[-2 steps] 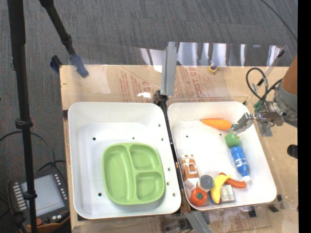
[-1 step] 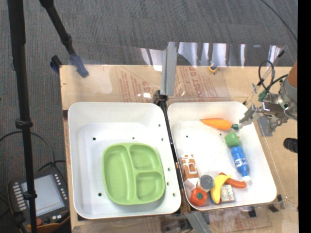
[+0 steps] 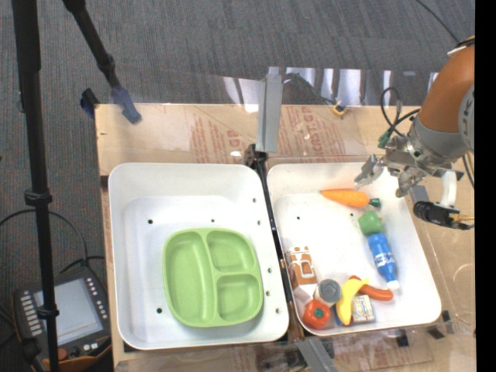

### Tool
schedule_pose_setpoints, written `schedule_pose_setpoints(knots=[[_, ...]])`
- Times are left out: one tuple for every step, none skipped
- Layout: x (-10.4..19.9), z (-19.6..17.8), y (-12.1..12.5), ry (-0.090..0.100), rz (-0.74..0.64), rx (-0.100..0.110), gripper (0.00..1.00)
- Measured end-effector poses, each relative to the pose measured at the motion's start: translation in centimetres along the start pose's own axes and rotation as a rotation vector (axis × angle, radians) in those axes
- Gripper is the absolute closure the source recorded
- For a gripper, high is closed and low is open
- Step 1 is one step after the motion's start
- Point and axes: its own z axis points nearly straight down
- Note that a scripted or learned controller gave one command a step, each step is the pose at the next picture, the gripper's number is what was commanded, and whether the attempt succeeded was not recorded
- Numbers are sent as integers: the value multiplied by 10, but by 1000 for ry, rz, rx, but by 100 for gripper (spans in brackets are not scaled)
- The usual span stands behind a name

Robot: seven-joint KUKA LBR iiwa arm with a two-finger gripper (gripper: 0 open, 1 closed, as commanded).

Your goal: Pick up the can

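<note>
The can is located in the near corner of the right bin, standing upright with its grey lid facing up. Its long axis is therefore taken as vertical, which favours a descent from above. It is crowded: a tomato lies just in front, a banana just beside it to the right, and a box just behind. Little clearance for the fingers is judged to exist. Further back, a bottle and a carrot are seen. In the left bin, a green tray rests. The gripper is held open and empty above the far edge, well apart from the can.
</note>
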Motion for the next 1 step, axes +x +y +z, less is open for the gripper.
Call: schedule_pose_setpoints(knots=[[75, 19, -18, 1, 24, 0, 0]])
